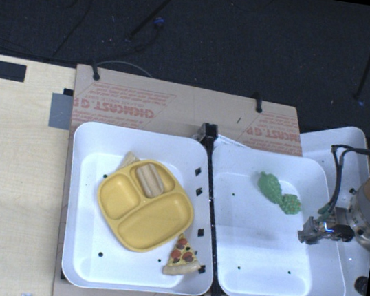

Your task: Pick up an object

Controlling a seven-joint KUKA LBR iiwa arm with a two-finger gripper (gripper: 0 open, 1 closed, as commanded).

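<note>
Fingers first, and you cannot tell from this angle whether they are spread or closed: the gripper is a small dark cluster at the right wall of the right bin, too blurred to read, and nothing shows between its tips. Call it empty-handed as far as the view goes.

So you are in the approach step, nothing grasped yet. Closest candidate is the green leafy toy, lying just up and to the left of the fingers on the floor of the same bin, near but clearly apart from them. That looks like your target.

Everything else sits well off to the left, across the black divider. Over there in the left bin you have the yellow divided plate with a hot dog resting in its upper compartment, and a pizza slice lying just beside the plate's lower edge.

Next move, as I read it: slide the fingers left and up until they are centred over the green toy, open wide enough to straddle it, then come down. It is lumpy and long on a diagonal, so line the fingers across its narrow width, not along it. Watch the bin wall on the way.
</note>
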